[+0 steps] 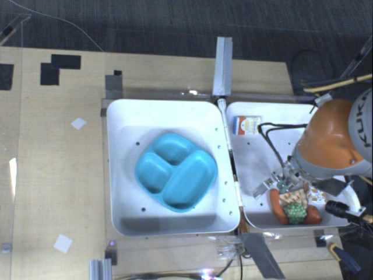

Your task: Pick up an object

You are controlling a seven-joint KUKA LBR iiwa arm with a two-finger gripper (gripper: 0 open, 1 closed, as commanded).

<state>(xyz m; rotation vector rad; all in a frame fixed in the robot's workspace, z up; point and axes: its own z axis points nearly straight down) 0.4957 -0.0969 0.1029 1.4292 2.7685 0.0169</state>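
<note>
- You are looking down on two shallow white bins set side by side: the left bin [116,174] and the right bin [250,156], meeting along a shared divider.
- In the left bin you see a blue divided plate [176,171] with three compartments, lying flat near the bin's middle and tilted a little clockwise in the view.
- In the right bin, at its far left corner just beside the divider, lies a small white carton [246,125] with a blue and red label.
- The arm [335,136] reaches in from your right, its orange band sitting over the right half of the right bin, with black cables looping from the far side down toward the wrist.
- The gripper [284,184] hangs low over the near part of the right bin, right above a cluster of toy food.
- That cluster lies at the near right of the right bin: an orange carrot-like piece [276,203] on the left, a green leafy piece [295,213] just beside it, and a red piece [313,216] on the right, all close together or touching.
- A patterned package [293,198] lies partly beneath the gripper, against the green piece.
- You cannot tell from this view whether the fingers are spread or closed; the wrist hardware hides them, and nothing is visibly clamped between them.
</note>
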